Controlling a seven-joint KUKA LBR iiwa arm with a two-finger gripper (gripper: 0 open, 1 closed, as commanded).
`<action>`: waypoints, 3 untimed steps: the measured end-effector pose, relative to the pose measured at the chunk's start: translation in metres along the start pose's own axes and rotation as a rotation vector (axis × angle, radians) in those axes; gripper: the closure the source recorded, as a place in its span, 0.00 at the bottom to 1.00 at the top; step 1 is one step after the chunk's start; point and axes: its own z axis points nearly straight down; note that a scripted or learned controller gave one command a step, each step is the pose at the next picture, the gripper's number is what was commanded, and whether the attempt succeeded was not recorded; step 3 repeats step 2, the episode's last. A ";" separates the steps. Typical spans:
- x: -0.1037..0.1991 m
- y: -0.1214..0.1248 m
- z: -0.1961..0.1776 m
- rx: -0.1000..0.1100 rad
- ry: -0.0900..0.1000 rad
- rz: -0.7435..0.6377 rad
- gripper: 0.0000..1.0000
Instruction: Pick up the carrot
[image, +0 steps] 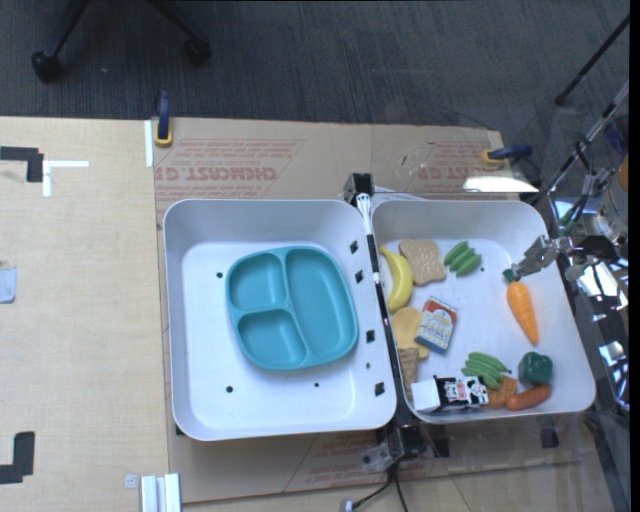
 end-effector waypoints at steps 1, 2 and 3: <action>-0.006 0.021 0.126 0.010 0.018 0.074 0.00; -0.009 0.021 0.116 0.004 0.008 0.071 1.00; -0.009 0.021 0.116 0.004 0.008 0.071 1.00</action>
